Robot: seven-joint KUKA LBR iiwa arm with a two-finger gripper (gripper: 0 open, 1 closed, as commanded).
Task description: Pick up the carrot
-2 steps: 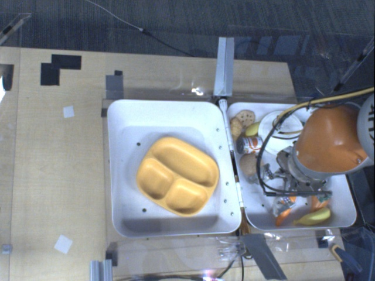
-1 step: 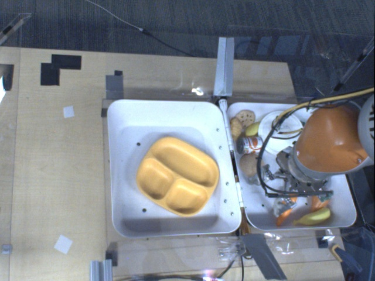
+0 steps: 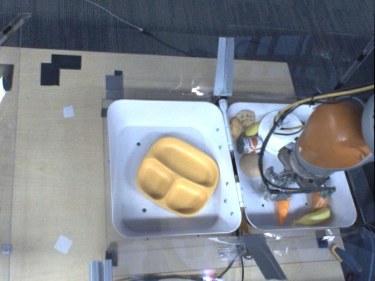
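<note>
The carrot (image 3: pixel 282 211) is a small orange cone lying near the front wall of the right bin (image 3: pixel 349 214), its tip pointing to the front. My gripper (image 3: pixel 296 186) hangs low in that bin, directly behind and just above the carrot's thick end, under the arm's orange band (image 3: pixel 334 136). From this angle the wrist hides the gripper's lower part, and I cannot make out whether it touches the carrot.
A yellow banana (image 3: pixel 312 216) lies right of the carrot, with another orange piece (image 3: pixel 320 201) behind it. A cookie (image 3: pixel 242 120), a small can (image 3: pixel 249 144) and a tan round item (image 3: pixel 251 166) sit along the right bin's left side. A yellow divided plate (image 3: pixel 177 174) lies in the left bin (image 3: pixel 126 157).
</note>
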